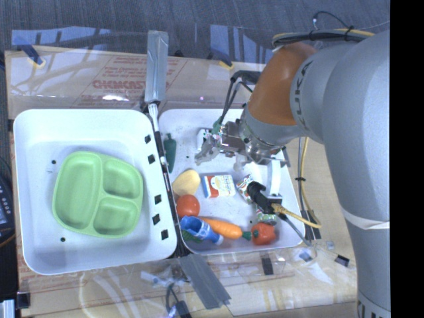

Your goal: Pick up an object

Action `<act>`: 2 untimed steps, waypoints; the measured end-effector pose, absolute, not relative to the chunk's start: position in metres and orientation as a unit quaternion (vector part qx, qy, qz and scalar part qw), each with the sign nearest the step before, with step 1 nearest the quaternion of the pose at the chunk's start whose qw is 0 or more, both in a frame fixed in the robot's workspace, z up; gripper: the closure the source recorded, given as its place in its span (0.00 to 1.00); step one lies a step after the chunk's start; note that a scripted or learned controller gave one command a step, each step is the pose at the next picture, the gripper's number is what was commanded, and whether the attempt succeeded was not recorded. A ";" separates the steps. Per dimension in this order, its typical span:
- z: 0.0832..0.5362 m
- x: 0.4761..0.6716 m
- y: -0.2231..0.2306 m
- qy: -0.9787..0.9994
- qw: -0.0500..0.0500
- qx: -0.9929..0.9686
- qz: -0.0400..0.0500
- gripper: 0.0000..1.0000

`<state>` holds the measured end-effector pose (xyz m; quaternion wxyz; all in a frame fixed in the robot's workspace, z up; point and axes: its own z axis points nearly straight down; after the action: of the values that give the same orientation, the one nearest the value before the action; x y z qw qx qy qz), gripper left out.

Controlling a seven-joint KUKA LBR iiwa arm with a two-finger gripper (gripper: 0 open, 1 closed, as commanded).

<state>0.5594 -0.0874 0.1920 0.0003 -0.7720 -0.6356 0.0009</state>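
My gripper (pixel 211 146) hangs low over the back half of the right bin (pixel 199 119), reaching in from the right under the grey arm with the orange band. Nothing shows in its grasp. Just in front of it lies a small white and red carton (pixel 218 185). Along the bin's left side sit a pale yellow potato (pixel 187 181) and a red tomato (pixel 187 206). At the front edge lie a blue bottle (pixel 199 229), an orange carrot (pixel 224 228) and a red pepper with a green stem (pixel 264 233). A dark green vegetable (pixel 170 151) rests against the left wall.
The left bin (pixel 33 131) holds a green divided plate (pixel 98 193). A ridge with black clips (pixel 156 177) separates the two bins. The arm's bulk covers the right bin's right side.
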 end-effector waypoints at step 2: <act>0.109 0.567 -0.109 -0.689 -0.005 -0.725 -0.003 1.00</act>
<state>0.5668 -0.1086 0.1091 -0.0053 -0.7248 -0.6889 -0.0030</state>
